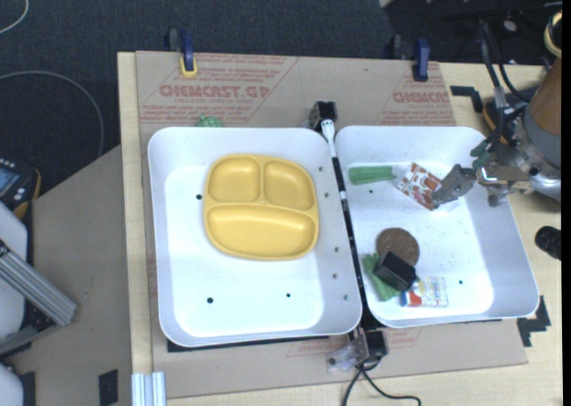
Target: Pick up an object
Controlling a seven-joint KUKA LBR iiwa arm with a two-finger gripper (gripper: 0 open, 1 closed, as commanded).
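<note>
The right bin (504,257) holds several small items. A red and white packet (416,181) lies near the bin's back, with a green tube (370,175) to its left. My gripper (453,188) reaches in from the right, low over the bin, and its tip is at the packet's right edge. Whether it touches the packet is unclear. Toward the front lie a brown round disc (397,242), a black block (393,269) on top of a green piece (378,283), and a small white, red and blue packet (430,293).
The left bin (250,310) holds a yellow divided plate (261,206). A black and white bar (336,183) runs along the seam between the bins. Blue clamps (186,45) pin the cardboard base at the back. The arm's body and cables stand at the right edge.
</note>
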